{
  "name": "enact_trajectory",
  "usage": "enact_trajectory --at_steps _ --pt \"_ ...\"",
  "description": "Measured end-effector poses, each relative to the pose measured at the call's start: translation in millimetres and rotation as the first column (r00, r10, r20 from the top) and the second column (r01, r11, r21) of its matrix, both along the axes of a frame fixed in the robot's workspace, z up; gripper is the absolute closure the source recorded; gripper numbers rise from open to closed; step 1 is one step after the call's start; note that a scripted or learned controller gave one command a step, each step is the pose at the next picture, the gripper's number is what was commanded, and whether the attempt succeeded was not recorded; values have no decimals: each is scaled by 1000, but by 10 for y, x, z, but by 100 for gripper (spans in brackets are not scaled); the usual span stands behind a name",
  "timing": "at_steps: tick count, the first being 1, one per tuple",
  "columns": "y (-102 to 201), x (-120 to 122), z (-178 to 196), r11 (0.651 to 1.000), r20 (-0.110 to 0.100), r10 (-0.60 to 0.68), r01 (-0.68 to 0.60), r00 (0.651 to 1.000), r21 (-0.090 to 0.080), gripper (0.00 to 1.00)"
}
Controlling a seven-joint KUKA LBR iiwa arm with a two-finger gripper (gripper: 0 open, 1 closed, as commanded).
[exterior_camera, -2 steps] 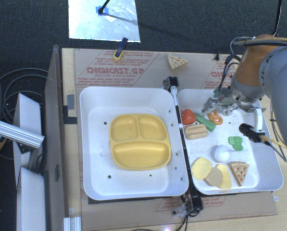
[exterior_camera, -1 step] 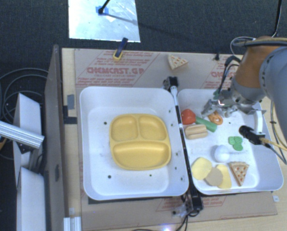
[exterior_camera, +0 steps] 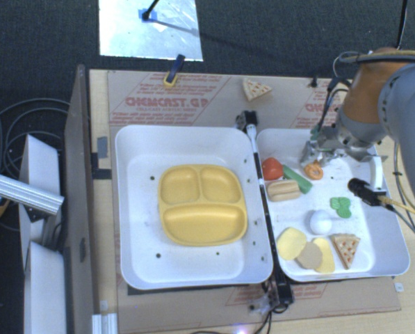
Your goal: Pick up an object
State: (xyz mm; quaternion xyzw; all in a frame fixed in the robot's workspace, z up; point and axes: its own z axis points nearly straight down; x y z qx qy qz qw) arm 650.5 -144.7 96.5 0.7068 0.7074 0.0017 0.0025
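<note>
My gripper [exterior_camera: 320, 156] is low over the back of the right bin [exterior_camera: 402, 256], directly above a small orange toy piece [exterior_camera: 314, 171]. Just to its left lie a red tomato [exterior_camera: 272, 168], a green stick [exterior_camera: 297, 179] and a hot dog bun [exterior_camera: 283, 190]. Toward the front of the bin sit a green leaf [exterior_camera: 341, 206], a white egg [exterior_camera: 321, 222], a yellow chip [exterior_camera: 291, 243], a brown cookie [exterior_camera: 308, 256] and a waffle wedge [exterior_camera: 345, 248]. From this angle the wrist hides the gripper tips.
The left bin [exterior_camera: 137, 256] holds a yellow divided plate [exterior_camera: 201, 204]. A pizza slice toy [exterior_camera: 256, 89] lies on the cardboard behind the bins. A black clip [exterior_camera: 365, 190] and cables hang off the arm over the right bin's right side.
</note>
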Motion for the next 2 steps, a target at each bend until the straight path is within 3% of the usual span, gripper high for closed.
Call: enact_trajectory --at_steps 1,2 --pt "529 202 496 1000 1 7 -7 1000 2 100" --pt "1143 -180 904 1000 -4 9 -9 1000 4 100"
